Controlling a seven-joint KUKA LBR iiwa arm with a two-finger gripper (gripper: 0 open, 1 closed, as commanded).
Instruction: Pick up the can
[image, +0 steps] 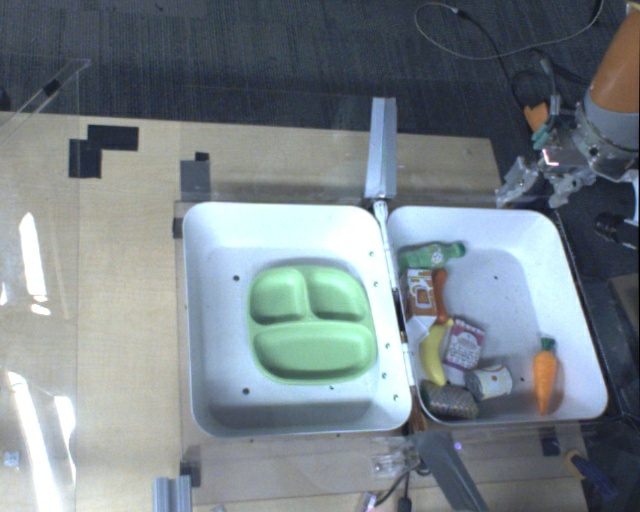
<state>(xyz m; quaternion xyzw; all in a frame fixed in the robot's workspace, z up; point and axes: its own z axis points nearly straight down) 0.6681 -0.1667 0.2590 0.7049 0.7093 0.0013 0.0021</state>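
The can is small and pale with a greenish label. It lies on its side near the front of the right bin, between a pink packet and a toy carrot. My gripper hangs above the bench just beyond the right bin's far right corner, well away from the can. Its fingers are open with nothing between them.
The right bin also holds a green bottle, an orange carton, a banana and a dark mesh object. A green divided plate lies in the left bin. A metal post stands behind the bins.
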